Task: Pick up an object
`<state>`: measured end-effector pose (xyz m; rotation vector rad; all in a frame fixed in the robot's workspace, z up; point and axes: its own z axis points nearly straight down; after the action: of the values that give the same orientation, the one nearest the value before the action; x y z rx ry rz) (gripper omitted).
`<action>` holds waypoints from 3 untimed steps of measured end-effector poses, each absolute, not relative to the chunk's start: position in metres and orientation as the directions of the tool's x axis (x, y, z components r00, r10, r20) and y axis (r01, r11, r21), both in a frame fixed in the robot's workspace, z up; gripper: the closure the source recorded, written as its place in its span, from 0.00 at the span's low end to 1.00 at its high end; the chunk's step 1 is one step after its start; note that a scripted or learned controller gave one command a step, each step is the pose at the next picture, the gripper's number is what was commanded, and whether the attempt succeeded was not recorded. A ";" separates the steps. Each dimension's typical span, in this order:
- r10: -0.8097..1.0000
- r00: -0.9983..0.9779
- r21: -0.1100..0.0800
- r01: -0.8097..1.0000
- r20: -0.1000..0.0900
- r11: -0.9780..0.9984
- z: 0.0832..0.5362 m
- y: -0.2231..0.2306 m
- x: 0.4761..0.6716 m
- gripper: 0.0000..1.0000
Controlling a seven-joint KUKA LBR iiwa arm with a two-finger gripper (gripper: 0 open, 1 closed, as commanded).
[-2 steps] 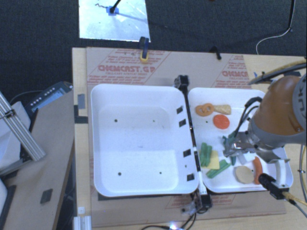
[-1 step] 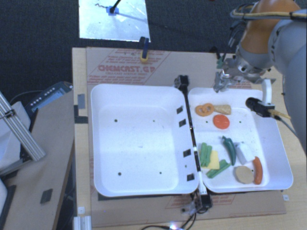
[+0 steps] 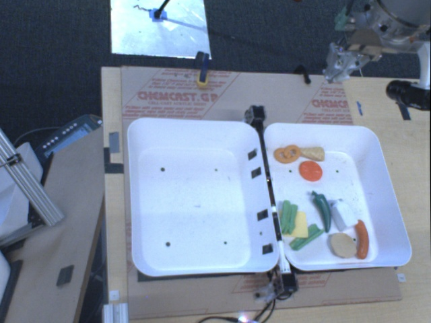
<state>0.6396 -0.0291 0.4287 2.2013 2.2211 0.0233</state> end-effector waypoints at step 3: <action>1.000 -0.011 0.012 1.000 0.006 0.011 0.390 0.217 0.567 1.00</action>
<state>0.5670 0.2165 0.3903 2.2058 2.2310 0.0193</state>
